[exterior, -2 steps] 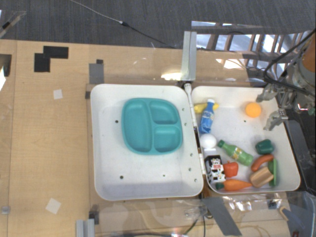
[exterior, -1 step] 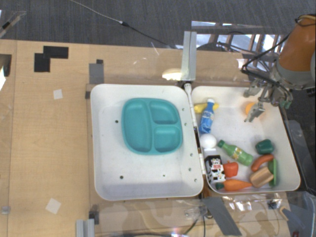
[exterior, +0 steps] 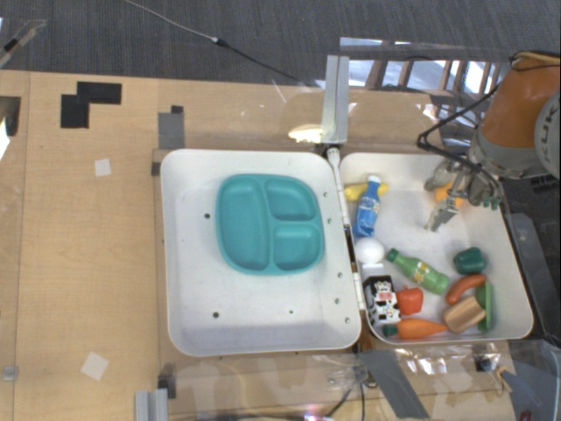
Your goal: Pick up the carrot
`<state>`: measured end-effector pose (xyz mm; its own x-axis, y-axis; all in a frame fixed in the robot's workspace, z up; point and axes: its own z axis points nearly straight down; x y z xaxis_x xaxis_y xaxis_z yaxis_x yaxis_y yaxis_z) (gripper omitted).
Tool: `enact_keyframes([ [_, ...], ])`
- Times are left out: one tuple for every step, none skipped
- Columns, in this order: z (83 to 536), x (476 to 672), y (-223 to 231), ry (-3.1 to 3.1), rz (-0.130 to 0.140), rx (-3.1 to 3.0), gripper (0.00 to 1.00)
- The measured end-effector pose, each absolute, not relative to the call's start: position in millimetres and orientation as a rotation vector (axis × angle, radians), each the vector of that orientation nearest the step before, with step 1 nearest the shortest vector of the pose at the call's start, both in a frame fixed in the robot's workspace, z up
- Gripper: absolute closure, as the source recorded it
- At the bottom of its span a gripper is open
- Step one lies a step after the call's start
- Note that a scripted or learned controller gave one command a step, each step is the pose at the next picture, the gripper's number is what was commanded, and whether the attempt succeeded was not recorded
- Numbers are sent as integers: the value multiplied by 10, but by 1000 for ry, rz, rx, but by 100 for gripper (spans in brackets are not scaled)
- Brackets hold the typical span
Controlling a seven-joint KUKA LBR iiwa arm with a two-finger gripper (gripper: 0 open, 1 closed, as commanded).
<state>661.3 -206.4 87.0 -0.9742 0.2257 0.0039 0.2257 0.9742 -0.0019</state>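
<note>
The carrot (exterior: 421, 328) is orange and lies flat along the front wall of the right bin (exterior: 521, 316), between a black-and-white patterned box (exterior: 380, 297) and a tan bread-like piece (exterior: 464, 315). My gripper (exterior: 441, 203) hangs over the back right part of that bin, well behind the carrot and apart from it. It looks open, with nothing between its fingers. The orange-banded wrist (exterior: 517, 103) reaches in from the right.
The right bin also holds a blue and yellow bottle (exterior: 368, 204), a white ball (exterior: 370, 253), a green bottle (exterior: 419, 270), a green pepper (exterior: 470, 259) and a red sausage shape (exterior: 465, 288). A teal divided plate (exterior: 269, 224) lies in the left bin (exterior: 193, 314).
</note>
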Motion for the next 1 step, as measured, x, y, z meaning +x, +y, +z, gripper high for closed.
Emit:
enact_keyframes([
  [1024, 6671, -2049, -3142, 7, -350, 100],
])
